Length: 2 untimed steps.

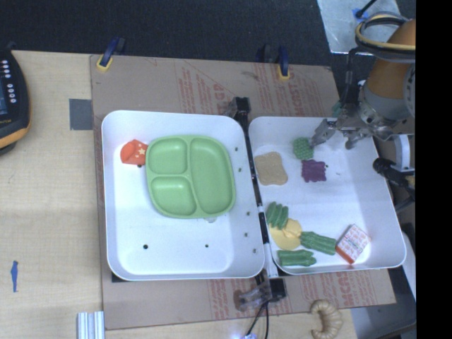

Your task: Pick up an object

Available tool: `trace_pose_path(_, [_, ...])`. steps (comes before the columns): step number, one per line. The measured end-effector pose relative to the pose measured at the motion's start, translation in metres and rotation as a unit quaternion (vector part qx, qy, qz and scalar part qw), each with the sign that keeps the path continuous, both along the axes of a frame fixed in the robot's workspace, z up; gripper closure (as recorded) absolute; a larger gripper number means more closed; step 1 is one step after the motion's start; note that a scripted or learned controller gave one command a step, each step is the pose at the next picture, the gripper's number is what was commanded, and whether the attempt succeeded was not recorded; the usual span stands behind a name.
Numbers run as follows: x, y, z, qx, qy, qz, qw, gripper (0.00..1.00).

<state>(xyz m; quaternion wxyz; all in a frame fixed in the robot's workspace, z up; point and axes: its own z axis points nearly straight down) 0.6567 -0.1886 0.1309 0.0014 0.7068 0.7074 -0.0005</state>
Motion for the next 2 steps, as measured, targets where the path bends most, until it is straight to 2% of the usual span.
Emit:
trace_pose_path(1, [-0.001,0.05,-0.041,0.0019,0.004,0.004,1.0,0.0])
trace_pose_path(2, [0.0,-0.028,0.034,-0.0016,-0.002,-0.001,1.0,0.0])
